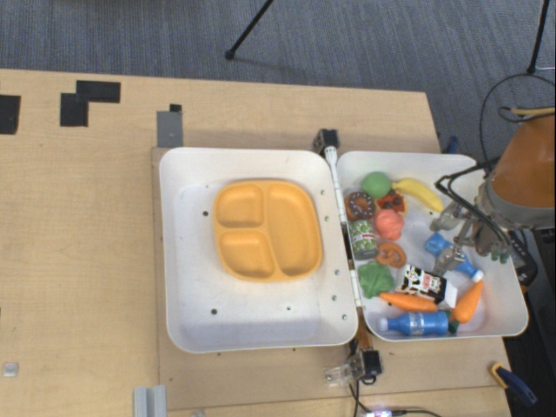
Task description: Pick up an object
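Bench (87, 233) w/ two white bins side by side. Left bin (195, 311) carries just an orange divided tray (263, 230), three compartments, sat roughly mid-bin. Right bin (512, 315) is packed w/ small toy food, and that's where the pick target will come from.

Arm (526, 168) comes in from the right, orange band over the bin's right side, wrist angled down toward the bin's middle. Gripper (453, 248) sits low over the right-centre of the bin, just beside a small blue piece (437, 244). Can't tell if the claw is spread or closed; the metal parts blur together, and nothing is visibly held.

Candidates, big to small:
- blue bottle (420, 323), lying flat along the front wall. Prob. hard plastic, light, round, so it could roll or slip; take it across the body.
- yellow banana (419, 192) near the back. Curved, smooth; grip mid-span.
- two carrots, one (408, 301) just above the bottle, one (469, 301) at the front right. Tapered, so grip the thick end.
- black-and-white carton (424, 281). Flat faces, easiest squeeze.
- green ball (377, 184), pink piece (390, 224), donut (360, 205). Crowded together near the divider wall, little finger room.

Best bet looks like the blue piece nearest the claw: light, rigid, open space around it.
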